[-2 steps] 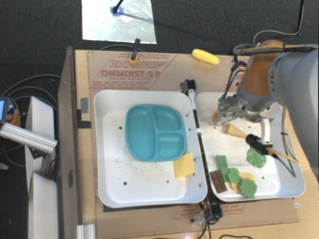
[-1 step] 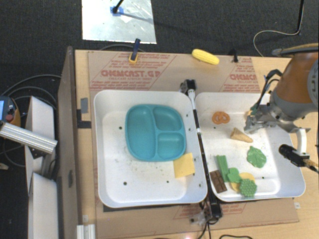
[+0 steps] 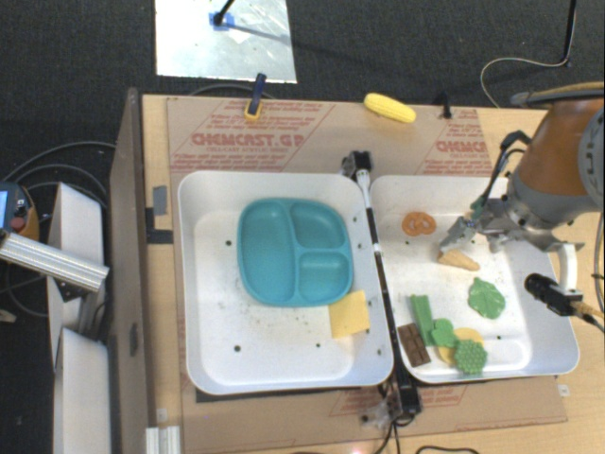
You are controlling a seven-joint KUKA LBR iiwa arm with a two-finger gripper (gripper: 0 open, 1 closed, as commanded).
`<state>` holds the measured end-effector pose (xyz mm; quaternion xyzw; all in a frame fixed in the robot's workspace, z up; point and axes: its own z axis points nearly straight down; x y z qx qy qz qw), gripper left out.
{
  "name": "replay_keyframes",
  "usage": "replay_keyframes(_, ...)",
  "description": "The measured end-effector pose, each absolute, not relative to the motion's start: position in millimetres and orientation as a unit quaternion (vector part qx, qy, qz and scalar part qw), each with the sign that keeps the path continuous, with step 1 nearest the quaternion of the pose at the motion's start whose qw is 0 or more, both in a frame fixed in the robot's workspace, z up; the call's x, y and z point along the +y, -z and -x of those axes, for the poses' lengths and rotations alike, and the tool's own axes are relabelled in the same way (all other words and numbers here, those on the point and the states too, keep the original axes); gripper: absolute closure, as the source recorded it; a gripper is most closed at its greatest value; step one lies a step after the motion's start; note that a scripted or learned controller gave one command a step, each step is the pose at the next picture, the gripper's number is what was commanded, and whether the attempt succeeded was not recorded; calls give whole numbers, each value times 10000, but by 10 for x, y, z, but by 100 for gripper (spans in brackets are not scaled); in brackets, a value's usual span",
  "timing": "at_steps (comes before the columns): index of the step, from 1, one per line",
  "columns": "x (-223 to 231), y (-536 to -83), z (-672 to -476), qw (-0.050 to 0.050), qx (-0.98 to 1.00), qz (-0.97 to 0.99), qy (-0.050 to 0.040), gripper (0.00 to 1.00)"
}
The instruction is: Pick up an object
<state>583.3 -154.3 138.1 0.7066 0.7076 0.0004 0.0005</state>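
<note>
— Tan wedge (image 3: 459, 260) in the right bin (image 3: 558, 348), gripper (image 3: 460, 237) right over it, pretzel (image 3: 418, 223) close beside!
— Jaws pinching it?
— Cannot tell; fingertips blur into the wedge.

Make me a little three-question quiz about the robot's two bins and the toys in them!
1. True or false: the teal divided plastic plate lies in the left white bin.
2. What touches the plate's lower right corner: A) yellow square piece, B) a red ball?
3. Which toy lies nearest the gripper?

Key: 1 true. 2 A. 3 the tan wedge-shaped piece in the right white bin.
</note>
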Motion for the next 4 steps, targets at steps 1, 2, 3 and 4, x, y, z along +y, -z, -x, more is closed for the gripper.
replay_keyframes(1,-1748,-835,-5936,10,7075,-7067,-2,0)
replay_keyframes(2,-1739,-980,-5962,45,7079,-7063,-34,100)
replay_keyframes(3,-1257,-1482,-6084,16,7098,-7044,-20,100)
replay_keyframes(4,-233,-2109,-5627,0,7116,-7026,-23,100)
